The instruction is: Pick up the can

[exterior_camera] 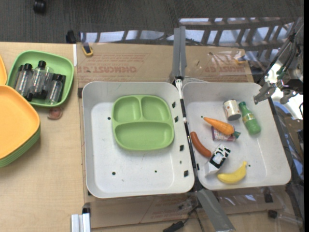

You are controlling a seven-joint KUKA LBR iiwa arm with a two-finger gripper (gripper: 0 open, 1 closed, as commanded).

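The can (231, 109) is lying on its side in the right bin (270, 170), near the bin's far wall, with its round open end facing roughly toward the near-right and its long axis running at a slant from far-left to near-right. A green bottle (250, 119) is lying just beside it on the right, close to touching, and a carrot (219, 125) is sitting just in front of it, toward the near edge. Further forward a sausage (200, 145), a small black-and-white block (220, 157) and a banana (232, 174) are resting well apart from the can. The left bin (99, 168) is carrying a green divided plate (142, 122). The gripper (264, 94) is hanging over the right bin's far-right corner, and whether it is open or closed cannot be told at this size. The can is lying to the left of the gripper and slightly nearer the camera, with the bottle's cap between them. As a judgement, the coming move is calling for a short travel leftward and down, with the fingers turned to close across the can's slanted axis, and the bottle pressing so close on the right is leaving little room for the finger on that side.
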